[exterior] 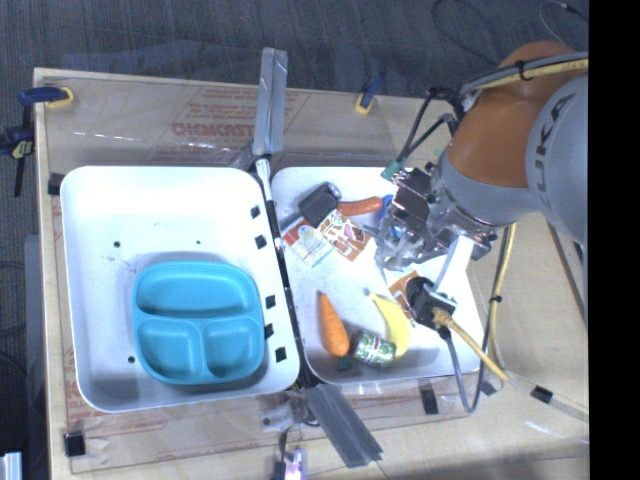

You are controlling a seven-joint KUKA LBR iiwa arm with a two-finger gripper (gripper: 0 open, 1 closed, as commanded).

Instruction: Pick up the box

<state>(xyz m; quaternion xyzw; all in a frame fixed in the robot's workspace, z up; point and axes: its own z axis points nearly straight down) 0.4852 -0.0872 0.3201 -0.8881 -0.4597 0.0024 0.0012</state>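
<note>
Arm (520,148), grey with an orange band, reaching in from the right over the right bin (355,283). Left bin (150,218) beside it, holding a blue tray (197,320) with three compartments. Gripper (400,238) low in the right bin's upper right part, tangled in cables; cannot tell whether open or closed, nothing seen held. In the same bin, toward the near edge: a banana (392,323), a carrot (333,325) and a green can (373,349), close together. Box (342,236) in the bin's upper middle, just left of the gripper: small, flat, white with red and green print, lying tilted. Just above it, a dark block (318,205).
</note>
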